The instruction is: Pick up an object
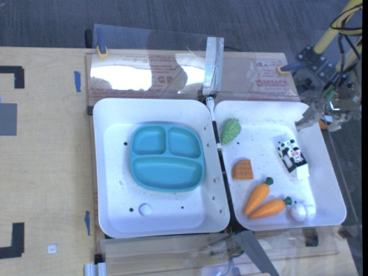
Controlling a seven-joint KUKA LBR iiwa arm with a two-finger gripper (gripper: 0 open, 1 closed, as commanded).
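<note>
Over the right bin's (pixel 330 177) upper right rim, the claw (pixel 315 118) hangs clear, grip state unclear; carrots (pixel 263 200), waffle (pixel 243 169) and cow (pixel 291 154) lie apart, each easily reached.

Right bin (pixel 322 154) centre open; cow toy (pixel 291 154), carrots (pixel 263 200) crowd right and front.

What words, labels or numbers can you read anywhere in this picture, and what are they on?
No text reads clearly.
Left clear panel behind the bins: red print, too blurred to read.
Right clear panel: red print, too blurred to read.
Black-and-white cow toy in the right bin: patches only, no lettering I can make out.
</note>
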